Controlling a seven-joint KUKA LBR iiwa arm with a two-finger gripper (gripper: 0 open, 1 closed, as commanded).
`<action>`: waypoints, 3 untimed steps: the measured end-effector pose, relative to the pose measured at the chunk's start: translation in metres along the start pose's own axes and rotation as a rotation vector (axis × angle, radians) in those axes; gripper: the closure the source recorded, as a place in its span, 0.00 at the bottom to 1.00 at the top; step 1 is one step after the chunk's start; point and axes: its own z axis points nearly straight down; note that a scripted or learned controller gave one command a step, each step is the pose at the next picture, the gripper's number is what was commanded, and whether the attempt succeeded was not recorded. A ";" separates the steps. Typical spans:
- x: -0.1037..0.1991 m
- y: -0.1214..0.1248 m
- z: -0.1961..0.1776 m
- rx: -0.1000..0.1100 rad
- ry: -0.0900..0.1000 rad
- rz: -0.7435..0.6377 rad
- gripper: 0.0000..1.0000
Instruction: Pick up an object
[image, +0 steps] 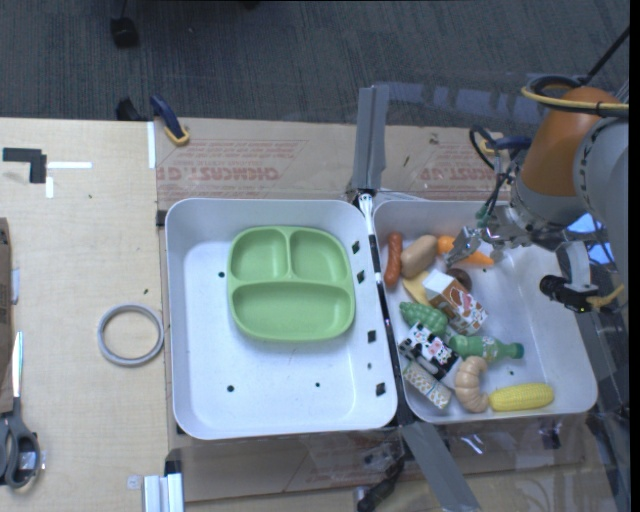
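Note:
The right bin holds a pile of toy foods. Among them are an orange-red sausage, a tan potato-like piece, a small printed box, a green bottle, a yellow corn cob and a tan peanut-shaped piece. My gripper hangs low over the far part of this bin. It is just right of the tan piece and beside a small orange item. I see nothing clearly held in it.
A green divided plate lies in the left bin. On the bench to the left are a grey tape ring and scissors. A metal divider post rises between the bins at the back.

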 end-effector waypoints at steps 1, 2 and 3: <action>0.000 0.000 -0.006 0.006 0.001 -0.002 1.00; 0.064 0.000 -0.132 -0.005 -0.002 0.093 1.00; 0.064 0.000 -0.131 -0.004 -0.002 0.093 0.00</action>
